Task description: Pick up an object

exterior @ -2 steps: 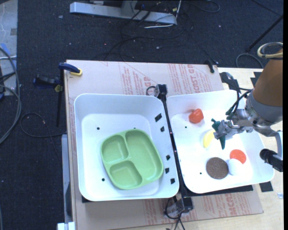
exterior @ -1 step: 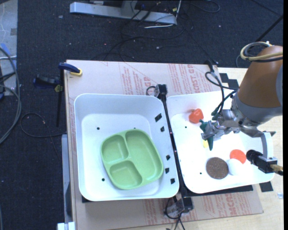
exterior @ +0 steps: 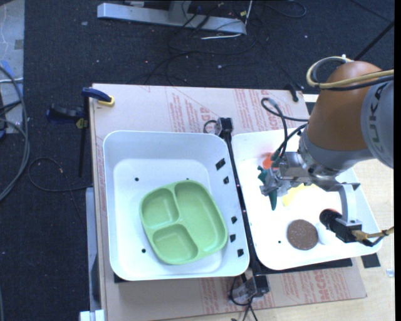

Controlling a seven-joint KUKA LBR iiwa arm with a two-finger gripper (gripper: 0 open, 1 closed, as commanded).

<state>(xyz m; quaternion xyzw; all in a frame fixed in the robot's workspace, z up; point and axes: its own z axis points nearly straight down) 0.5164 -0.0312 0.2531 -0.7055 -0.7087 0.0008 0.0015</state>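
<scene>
Dark cabled floor rings the counter [exterior: 156, 100]; right of centre, the pincer [exterior: 273, 186] hangs among yellow and orange pieces [exterior: 293, 194], grip unreadable, and may well snag nothing.

Your bench [exterior: 188, 103] is a pale board printed with faded red lettering, and it spreads out left of and beyond the pincer. Around it you see a dark speckled floor [exterior: 56, 56]. Black cables [exterior: 37, 169] loop over the floor far left of the pincer. A grey metal bar [exterior: 169, 17] lies on the floor well beyond it.
</scene>
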